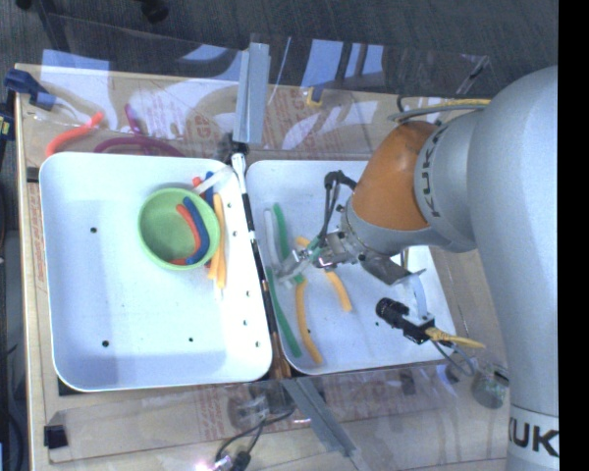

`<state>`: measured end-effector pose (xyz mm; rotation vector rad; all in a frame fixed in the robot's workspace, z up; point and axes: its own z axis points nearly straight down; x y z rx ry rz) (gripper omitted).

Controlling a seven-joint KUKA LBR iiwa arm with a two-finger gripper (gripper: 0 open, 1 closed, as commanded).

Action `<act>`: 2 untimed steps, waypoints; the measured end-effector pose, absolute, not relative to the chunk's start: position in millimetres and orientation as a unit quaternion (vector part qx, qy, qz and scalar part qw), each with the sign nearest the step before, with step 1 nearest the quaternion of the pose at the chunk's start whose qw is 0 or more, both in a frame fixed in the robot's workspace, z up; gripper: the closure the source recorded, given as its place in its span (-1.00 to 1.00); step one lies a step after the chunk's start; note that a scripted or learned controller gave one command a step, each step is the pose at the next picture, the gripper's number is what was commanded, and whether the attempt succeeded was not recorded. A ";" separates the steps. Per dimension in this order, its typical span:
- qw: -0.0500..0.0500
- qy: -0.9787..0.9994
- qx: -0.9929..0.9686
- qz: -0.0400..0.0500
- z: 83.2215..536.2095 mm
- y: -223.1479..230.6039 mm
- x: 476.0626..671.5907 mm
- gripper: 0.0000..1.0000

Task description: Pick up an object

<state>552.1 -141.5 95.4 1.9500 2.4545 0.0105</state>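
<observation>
bins (128, 351): smooth white plastic | bowl (167, 226): glossy green plastic | arm (510, 155): matt grey metal

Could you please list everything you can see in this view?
Bins: two, white, side by side.
Bowl: one, green, left bin.
Curved pieces: at least two, red and blue, in the bowl.
Orange strip: one, orange, beside the bowl's right rim.
Green strip: at least one, green, right bin's left side.
Yellow strips: two, yellow-orange, right bin.
Arm: one, grey with orange band, reaching from the right.
Gripper: one, low over the right bin's strips.
</observation>
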 end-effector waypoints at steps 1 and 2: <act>-0.001 0.722 0.692 0.000 92.0 -138.7 621.4 -1.00; 0.000 0.724 0.689 0.000 103.2 -138.7 622.4 1.00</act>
